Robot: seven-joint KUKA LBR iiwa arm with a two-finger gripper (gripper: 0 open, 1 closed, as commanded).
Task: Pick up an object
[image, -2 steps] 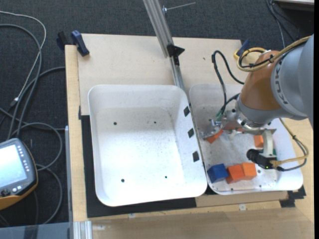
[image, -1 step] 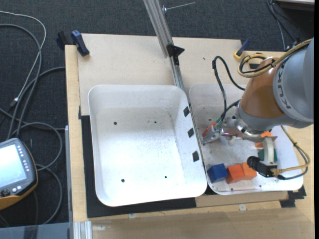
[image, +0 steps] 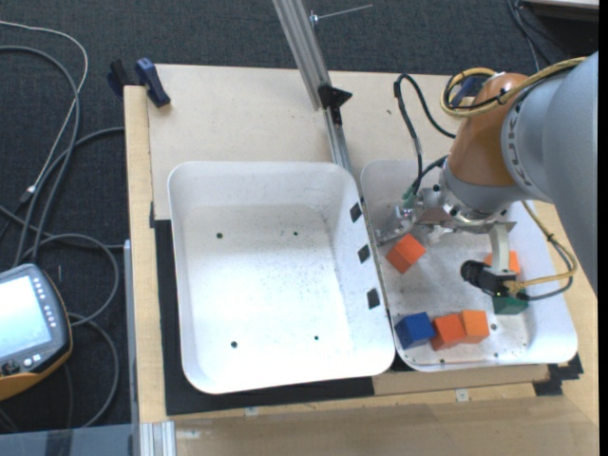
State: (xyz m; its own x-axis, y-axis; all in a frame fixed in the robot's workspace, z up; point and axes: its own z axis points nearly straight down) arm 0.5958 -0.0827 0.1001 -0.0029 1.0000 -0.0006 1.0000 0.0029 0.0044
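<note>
One fixed camera hangs above the bench, looking down at a slant from fairly near. Both white bins fit: the left bin centrally, the right bin toward four o'clock.

Open left bin; blocks crowding right bin

Pincer just above orange block, rt bin

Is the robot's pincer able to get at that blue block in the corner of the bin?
Probably yes, though awkwardly: the blue block sits uncovered, but it's squeezed between the bin's wall and an orange block.
</note>
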